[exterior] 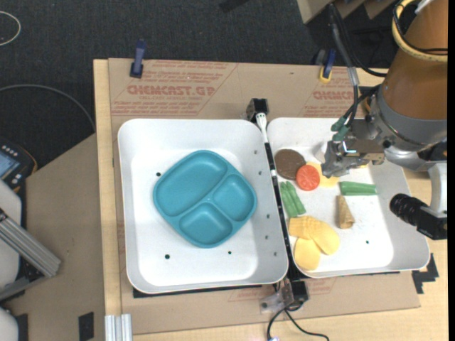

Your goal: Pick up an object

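1. Since the task is to pick up one thing, look first at the bottom of the frame, where yellow toy foods lie pressed together in the right bin.
2. A bit higher, a tan cone and a green piece lie apart, so they look easier to grab.
3. Higher still, the red ball touches a brown disc.
4. The hand hangs just right of the red ball. I cannot tell if it is grasping anything.
5. I think it should go straight down on one toy alone.
6. The blue tray sits in the left bin.
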Available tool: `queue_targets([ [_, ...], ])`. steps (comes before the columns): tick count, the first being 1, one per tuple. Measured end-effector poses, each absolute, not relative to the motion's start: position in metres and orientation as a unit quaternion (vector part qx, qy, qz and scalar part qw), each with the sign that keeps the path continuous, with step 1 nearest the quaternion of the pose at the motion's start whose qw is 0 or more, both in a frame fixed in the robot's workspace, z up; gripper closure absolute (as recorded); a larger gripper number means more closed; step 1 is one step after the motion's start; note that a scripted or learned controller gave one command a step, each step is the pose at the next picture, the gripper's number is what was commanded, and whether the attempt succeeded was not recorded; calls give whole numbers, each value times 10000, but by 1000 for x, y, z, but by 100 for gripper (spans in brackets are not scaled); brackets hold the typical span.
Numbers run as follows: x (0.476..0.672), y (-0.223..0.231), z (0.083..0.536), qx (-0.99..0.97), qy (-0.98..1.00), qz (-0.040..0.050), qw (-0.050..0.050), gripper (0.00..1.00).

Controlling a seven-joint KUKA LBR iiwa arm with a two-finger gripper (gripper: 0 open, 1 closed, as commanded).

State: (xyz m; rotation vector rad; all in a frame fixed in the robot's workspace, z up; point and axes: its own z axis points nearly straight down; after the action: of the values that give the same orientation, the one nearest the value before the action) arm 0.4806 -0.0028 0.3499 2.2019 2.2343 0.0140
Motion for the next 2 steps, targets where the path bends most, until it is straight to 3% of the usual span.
queue_targets([
  [1, 479, -35, 282, 7085, 7058, -27, -26, 100],
  [2, 478, -73, 259, 7089, 7053, -16, -16, 100],
])
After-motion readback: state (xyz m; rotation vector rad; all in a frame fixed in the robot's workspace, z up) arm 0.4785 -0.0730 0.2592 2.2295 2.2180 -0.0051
